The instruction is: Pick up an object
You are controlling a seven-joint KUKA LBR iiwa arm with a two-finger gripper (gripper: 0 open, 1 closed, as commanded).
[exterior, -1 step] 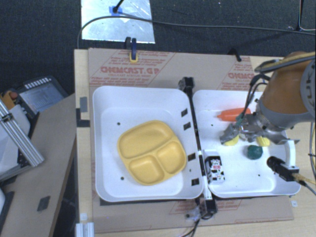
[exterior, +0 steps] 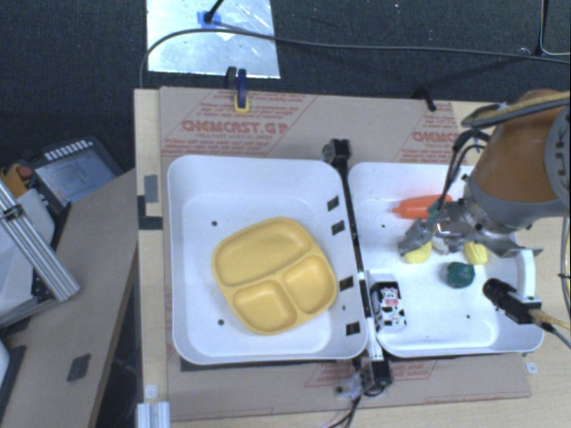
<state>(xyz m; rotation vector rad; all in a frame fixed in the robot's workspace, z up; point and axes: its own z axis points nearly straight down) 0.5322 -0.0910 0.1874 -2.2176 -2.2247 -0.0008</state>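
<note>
End effector [exterior: 426,232] hangs just above the yellow object [exterior: 416,252] in your right bin [exterior: 428,333]; whether it's spread, you cannot tell.

We see a yellow three-compartment plastic plate [exterior: 273,275] in the left shallow white bin [exterior: 192,185]. In the right shallow white bin [exterior: 375,190], a small black-and-white box [exterior: 387,305] lies near the front left corner, a teal ball [exterior: 460,275] to its right.

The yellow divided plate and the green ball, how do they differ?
The yellow divided plate is broad, flat and has three compartments; the green ball is small and round. The plate lies alone in the left bin; the ball sits in the right bin among other small items. Both rest untouched.
</note>
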